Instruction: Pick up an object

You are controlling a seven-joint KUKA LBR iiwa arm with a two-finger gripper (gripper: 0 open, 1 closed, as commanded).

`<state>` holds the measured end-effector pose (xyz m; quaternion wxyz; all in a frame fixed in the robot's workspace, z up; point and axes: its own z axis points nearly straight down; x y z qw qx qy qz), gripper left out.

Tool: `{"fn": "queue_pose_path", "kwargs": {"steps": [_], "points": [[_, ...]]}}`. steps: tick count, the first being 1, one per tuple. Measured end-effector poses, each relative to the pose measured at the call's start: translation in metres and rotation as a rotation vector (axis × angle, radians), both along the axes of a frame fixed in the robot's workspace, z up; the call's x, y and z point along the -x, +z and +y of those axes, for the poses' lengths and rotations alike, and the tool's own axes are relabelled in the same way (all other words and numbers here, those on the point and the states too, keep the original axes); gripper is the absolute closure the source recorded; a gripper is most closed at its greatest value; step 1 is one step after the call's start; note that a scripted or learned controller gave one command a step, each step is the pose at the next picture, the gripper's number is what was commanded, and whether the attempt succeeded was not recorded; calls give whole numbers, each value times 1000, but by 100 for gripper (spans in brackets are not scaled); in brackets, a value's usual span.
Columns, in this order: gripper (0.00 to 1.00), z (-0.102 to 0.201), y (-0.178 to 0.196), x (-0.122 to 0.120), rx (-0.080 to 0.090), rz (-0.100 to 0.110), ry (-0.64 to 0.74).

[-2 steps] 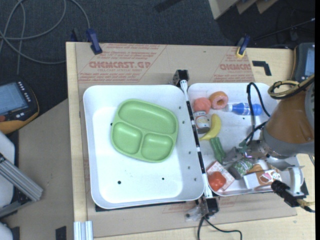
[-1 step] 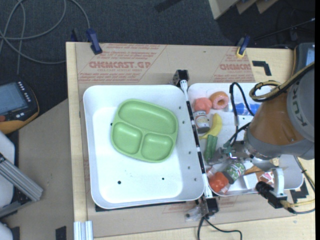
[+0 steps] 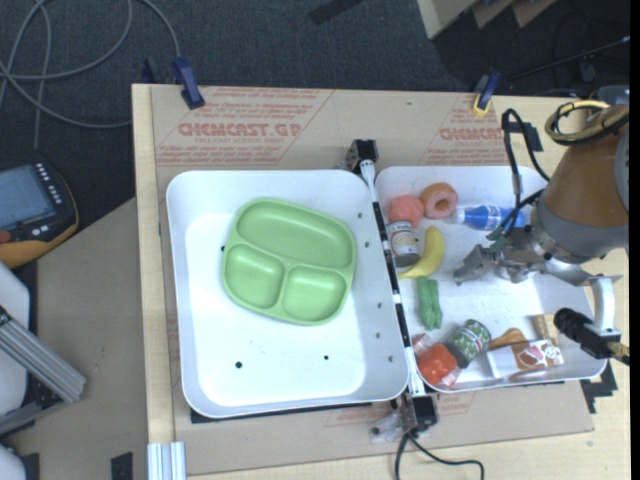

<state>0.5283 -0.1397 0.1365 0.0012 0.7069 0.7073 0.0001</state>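
While my claw [image 3: 478, 264] hangs low in right bin [image 3: 570, 298], fingers look spread, gripping nothing, though view is murky. Banana [image 3: 431, 253] lies just left of claw, long axis running up-down, curved. 1 readable text: "CHEMCAST GP" on cardboard [image 3: 240, 128]. Can [image 3: 468, 340] label illegible.

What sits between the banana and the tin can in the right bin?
In the camera view, a green pepper-like piece lies between the banana and the tin can, close to the bin's left wall.
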Motion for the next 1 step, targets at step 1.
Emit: {"fn": "queue_pose_path", "kwargs": {"steps": [1], "points": [[0, 35, -34, -72, 0, 0, 0]]}}
